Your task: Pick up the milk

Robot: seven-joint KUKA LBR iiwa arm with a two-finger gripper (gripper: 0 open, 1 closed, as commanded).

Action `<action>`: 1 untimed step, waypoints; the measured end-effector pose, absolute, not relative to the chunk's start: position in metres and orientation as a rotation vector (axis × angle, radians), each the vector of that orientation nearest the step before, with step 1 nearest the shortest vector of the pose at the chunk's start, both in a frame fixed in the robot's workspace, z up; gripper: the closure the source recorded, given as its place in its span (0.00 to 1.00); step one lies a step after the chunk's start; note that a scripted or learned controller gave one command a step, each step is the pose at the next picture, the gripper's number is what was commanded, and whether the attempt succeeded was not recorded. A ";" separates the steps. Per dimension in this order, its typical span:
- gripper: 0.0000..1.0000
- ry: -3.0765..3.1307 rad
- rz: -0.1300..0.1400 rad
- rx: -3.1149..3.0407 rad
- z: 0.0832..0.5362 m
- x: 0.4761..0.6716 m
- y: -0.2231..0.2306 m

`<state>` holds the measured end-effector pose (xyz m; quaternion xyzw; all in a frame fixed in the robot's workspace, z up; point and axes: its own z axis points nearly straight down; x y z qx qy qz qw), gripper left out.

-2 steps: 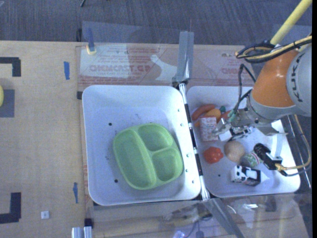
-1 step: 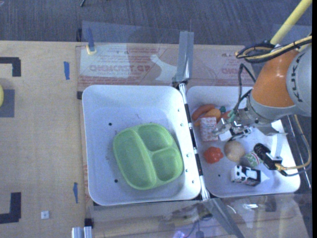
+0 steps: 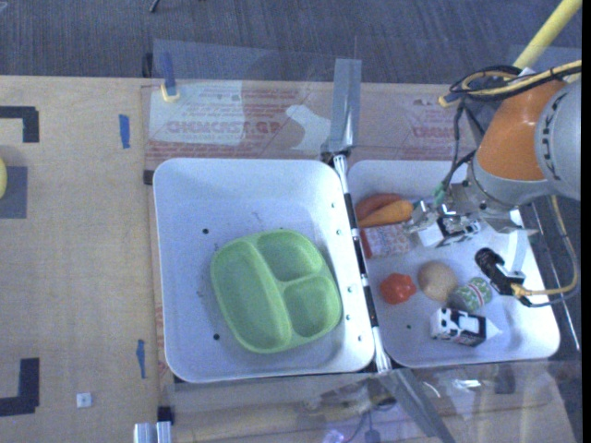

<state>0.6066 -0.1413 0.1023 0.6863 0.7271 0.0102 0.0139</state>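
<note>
Still lying untouched near the front of the right white bin [image 3: 545, 340]: small black-and-white cow-patterned milk carton [image 3: 459, 326]. Hovering well behind it, tool [image 3: 443, 224], grip state unreadable. Pickup not yet begun.

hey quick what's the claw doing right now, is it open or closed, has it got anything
Claw: cannot be told whether open or closed. It sits over the upper part of the right bin, and nothing is seen held in it. The milk lies near the bin's front edge.
</note>
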 end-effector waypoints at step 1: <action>0.00 2.097 0.001 2.338 0.141 0.569 -0.128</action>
